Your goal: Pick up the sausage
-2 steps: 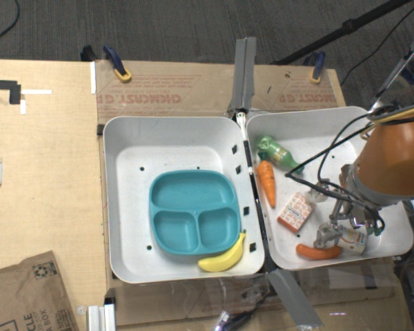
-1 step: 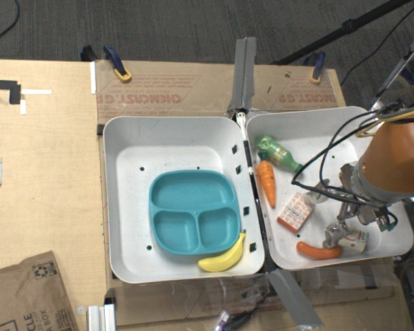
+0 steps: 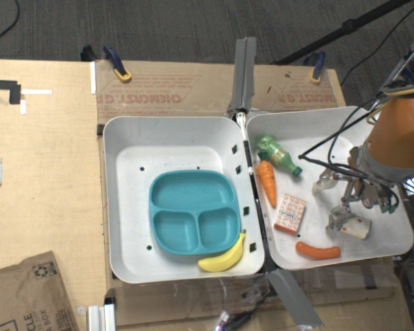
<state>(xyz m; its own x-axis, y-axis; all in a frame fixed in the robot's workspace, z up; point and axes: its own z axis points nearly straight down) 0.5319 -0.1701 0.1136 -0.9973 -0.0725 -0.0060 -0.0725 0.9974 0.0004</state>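
Note:
The sausage (image 3: 318,251), orange-red and slightly curved, lies flat near the front wall of the right bin (image 3: 310,119). My gripper (image 3: 332,200) hangs over the right half of that bin, behind the sausage and a little to its right. It is open: two silvery fingers (image 3: 325,181) stand apart with nothing between them. The sausage lies apart from the gripper, untouched. The orange band of the arm (image 3: 397,133) rises at the bin's right side, with black cables crossing the bin.
In the right bin are a green bottle (image 3: 279,155), a carrot (image 3: 266,182), a small pink-and-white box (image 3: 290,214) and a white object (image 3: 357,228) below the gripper. The left bin (image 3: 124,185) holds a teal divided plate (image 3: 193,212) and a banana (image 3: 224,258).

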